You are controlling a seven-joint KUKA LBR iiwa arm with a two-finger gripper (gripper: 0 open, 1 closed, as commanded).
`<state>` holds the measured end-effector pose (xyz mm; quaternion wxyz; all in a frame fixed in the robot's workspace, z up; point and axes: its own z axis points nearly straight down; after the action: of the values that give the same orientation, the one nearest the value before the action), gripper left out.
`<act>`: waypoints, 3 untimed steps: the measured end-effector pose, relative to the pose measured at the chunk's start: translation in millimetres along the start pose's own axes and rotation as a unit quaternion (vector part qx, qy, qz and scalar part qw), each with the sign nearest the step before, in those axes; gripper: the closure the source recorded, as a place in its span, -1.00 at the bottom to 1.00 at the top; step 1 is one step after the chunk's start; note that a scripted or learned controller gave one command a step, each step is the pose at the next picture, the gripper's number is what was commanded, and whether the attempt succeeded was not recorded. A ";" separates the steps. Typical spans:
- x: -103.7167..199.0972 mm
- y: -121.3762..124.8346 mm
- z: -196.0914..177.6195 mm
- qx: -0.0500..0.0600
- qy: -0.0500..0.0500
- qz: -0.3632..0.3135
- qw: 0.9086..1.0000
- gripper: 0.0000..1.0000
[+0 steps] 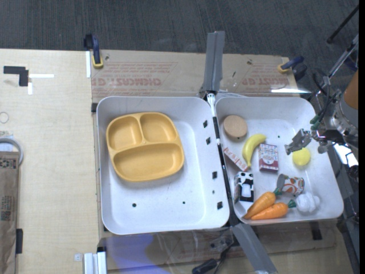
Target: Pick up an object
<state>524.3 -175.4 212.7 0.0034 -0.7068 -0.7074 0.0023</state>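
The right bin (319,110) holds several small things: a tan round disc (234,127), a banana (252,148), a red carton (268,157), a yellow lemon (301,158), a black-and-white cow figure (245,186), two carrots (266,208), a small printed can (290,184) and a white lumpy toy (307,203). My gripper (311,144) reaches in from the right and hovers at the bin's right side, just above the lemon. It is open, with one grey finger (297,141) left of the lemon's top, and nothing sits between the fingers.
The left bin (114,210) carries a yellow divided plate (146,146). A pink strip (235,159) lies by the divider between the bins. A grey post (214,61) stands behind the bins, with clamps at the back edge of the bench.
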 end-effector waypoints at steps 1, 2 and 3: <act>25.0 6.8 90.5 0.000 0.000 -0.034 0.999 -1.00; -15.4 11.0 44.2 -0.001 -0.001 -0.024 1.000 -1.00; -25.1 4.1 103.0 -0.002 0.000 -0.145 0.989 -1.00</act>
<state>527.5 -200.3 109.6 0.0021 -0.5967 -0.8025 0.0007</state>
